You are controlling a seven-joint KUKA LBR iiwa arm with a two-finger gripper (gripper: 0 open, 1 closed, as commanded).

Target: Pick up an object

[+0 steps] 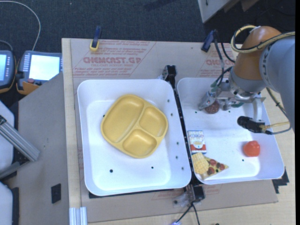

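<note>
- Gripper: low in the right bin, at the bin's far left part. Whether it is apart, together or clamped cannot be told from here.
- Dark reddish-brown object: small, rounded, directly at the gripper's tip; grasp not confirmed.
- Red ball-like object: round, orange-red, lying toward the right bin's right wall, well apart from the gripper.
- Small carton: white with red and blue print, against the right bin's left wall.
- Pizza slice: yellow, toy-like, just nearer than the carton.
- Left bin: holds a yellow three-compartment plate.
- Bench: both bins stand on printed cardboard; dark carpet beyond.
</note>
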